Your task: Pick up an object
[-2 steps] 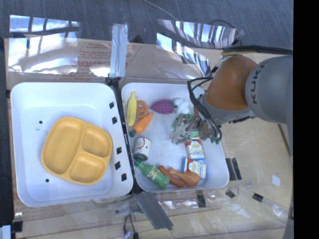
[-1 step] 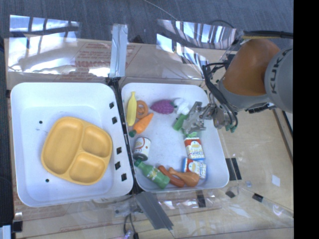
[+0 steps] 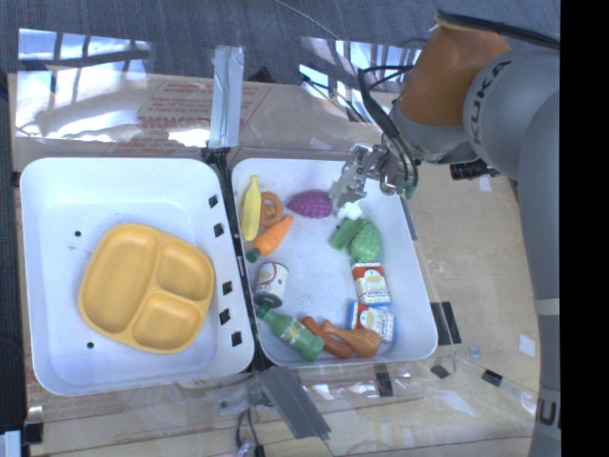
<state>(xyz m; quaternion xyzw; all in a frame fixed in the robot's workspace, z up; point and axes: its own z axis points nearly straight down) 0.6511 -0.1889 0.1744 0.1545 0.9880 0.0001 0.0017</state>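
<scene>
I had the gripper (image 3: 348, 190) hovering in the right bin (image 3: 411, 255), over the purple grapes (image 3: 310, 204) and green veg (image 3: 362, 239). Couldn't tell its state. Nothing picked. I'd centre on one item, descend straight, avoiding the bin wall.

A green toy vegetable (image 3: 364, 240) with a pale tip lies tilted in the right bin (image 3: 419, 293) just below the fingers (image 3: 346, 190), a purple grape cluster (image 3: 310, 204) just beside them.
</scene>
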